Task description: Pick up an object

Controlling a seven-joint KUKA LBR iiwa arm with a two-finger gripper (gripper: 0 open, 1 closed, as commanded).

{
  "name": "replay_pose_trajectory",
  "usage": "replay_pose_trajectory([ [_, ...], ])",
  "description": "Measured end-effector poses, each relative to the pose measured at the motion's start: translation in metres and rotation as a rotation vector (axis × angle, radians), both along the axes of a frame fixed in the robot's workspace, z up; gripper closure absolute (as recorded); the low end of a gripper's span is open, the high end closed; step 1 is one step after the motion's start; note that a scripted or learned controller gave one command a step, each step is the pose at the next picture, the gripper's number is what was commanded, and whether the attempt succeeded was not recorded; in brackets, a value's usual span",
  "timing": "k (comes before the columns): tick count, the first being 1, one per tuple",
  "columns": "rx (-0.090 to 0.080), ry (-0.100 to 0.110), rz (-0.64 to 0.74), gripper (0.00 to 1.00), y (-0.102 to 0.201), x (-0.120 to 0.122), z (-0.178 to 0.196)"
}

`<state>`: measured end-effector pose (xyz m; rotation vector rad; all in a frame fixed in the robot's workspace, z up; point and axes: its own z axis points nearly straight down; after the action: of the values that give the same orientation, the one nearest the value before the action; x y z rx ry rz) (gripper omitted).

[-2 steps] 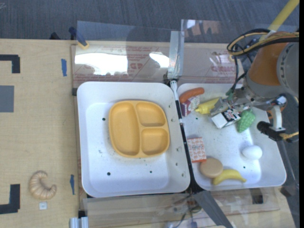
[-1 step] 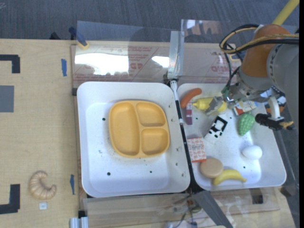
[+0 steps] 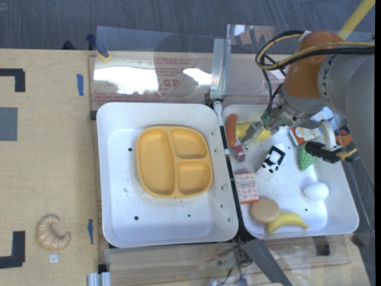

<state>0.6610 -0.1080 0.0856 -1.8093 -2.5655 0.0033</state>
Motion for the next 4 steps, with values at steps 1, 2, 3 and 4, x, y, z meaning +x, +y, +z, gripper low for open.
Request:
replay_pose_trajectory([
  [1, -0.007, 0.014, -0.001, 1.0, -0.005, -0.003, 0.008],
  [2, -0.001, -0.006, -0.046, 1.0, 0.065, 0.007, 0.102],
  [3, 0.0, -0.001, -0.044, 0.0, 0.067, 0.006, 0.098],
  [4, -0.001, -0.001, -0.02, 0.0, 0.029, -0.036, 0.098],
])
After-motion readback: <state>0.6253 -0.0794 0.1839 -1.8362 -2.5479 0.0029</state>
